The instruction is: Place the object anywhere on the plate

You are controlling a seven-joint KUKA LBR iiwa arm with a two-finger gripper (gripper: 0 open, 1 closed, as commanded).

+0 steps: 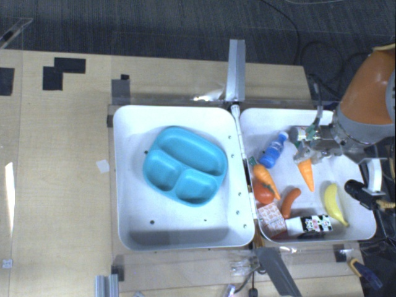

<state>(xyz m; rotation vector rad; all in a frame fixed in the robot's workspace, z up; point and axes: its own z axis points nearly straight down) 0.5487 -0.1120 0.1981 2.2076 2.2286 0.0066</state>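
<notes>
A pale wooden desk carries two white bins. In the right bin a toy carrot hangs point down, its top just beneath the jaws, the gripper being directly above it; whether the jaws clench it or stand released cannot be told. Around it lie a blue bottle, a second carrot, a sausage, a banana and a small carton. The left bin holds the blue plate, three-sectioned, well apart. Step in hand, apparently: the pick. Next: lift clear, cross the divider, lower over the plate.
</notes>
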